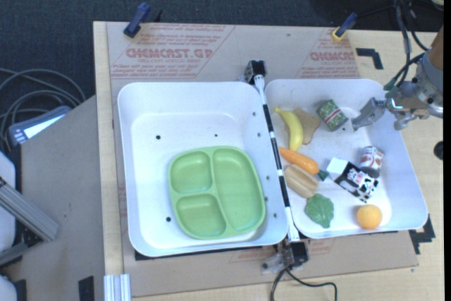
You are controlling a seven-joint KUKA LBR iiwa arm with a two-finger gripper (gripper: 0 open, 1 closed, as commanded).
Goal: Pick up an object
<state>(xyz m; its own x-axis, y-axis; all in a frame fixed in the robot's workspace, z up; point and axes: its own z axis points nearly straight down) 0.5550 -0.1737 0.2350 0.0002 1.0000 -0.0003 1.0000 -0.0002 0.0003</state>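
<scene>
Yellow banana [292, 127] lengthwise up-down in right bin [412, 176]; end effector [384, 113] open, holding nothing.

Red "CHEMCAST GP" print on the brown board [176, 46] at far left, repeated in part at far right, smaller lines beneath unreadable

The end effector [384, 113] reaches in from the right, fingers spread, gripping nothing.

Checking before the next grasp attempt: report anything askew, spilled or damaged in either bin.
Nothing stands out. The green divided plate lies flat in the left bin; the toy foods, including the banana and orange, lie loosely scattered in the right bin, none spilled outside.
</scene>
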